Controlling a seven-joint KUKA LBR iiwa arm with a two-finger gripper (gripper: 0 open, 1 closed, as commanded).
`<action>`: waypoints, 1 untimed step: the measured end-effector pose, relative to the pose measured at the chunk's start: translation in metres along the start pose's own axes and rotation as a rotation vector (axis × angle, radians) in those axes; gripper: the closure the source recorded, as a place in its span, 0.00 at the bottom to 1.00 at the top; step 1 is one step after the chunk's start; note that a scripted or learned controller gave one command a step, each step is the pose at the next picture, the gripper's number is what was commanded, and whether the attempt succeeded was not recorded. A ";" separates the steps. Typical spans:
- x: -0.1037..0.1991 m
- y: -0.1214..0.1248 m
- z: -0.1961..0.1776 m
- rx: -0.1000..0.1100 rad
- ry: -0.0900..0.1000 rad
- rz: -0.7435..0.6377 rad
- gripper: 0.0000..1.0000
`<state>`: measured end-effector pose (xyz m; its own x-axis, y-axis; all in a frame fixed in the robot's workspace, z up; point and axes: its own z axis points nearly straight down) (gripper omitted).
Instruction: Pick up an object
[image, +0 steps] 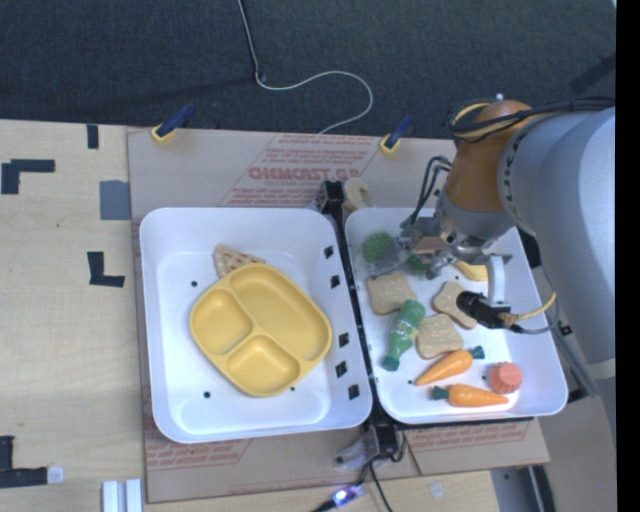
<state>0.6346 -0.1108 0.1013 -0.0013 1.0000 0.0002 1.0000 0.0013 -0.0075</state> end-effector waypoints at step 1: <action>0.000 0.000 0.017 -0.006 -0.001 0.001 0.00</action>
<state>0.6345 -0.1104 0.0839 -0.0007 1.0000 -0.0007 1.0000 0.0007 -0.0017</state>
